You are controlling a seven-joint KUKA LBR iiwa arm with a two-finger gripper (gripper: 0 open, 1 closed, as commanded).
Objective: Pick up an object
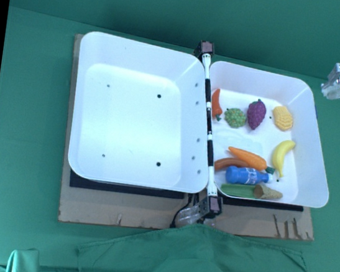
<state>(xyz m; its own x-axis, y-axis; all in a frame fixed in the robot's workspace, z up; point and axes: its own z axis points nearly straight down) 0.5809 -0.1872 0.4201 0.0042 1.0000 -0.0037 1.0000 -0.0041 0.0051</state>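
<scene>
1. Here we saw the silver two-finger gripper (338, 84) hovering over the green cloth, just beyond the right white bin's (316, 115) far corner.
2. We could not tell its state.
3. Nearest below-left lay the yellow plastic corn cob (282, 118), then the purple grape bunch (256, 113).

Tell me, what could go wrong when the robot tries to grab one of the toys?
The blue plastic bottle lies packed against the orange toy carrot and a green toy vegetable, so the fingers might pinch two or slip off. The small orange toy by the right white bin wall leaves little room. The metal two-finger gripper hangs outside the bin.
</scene>
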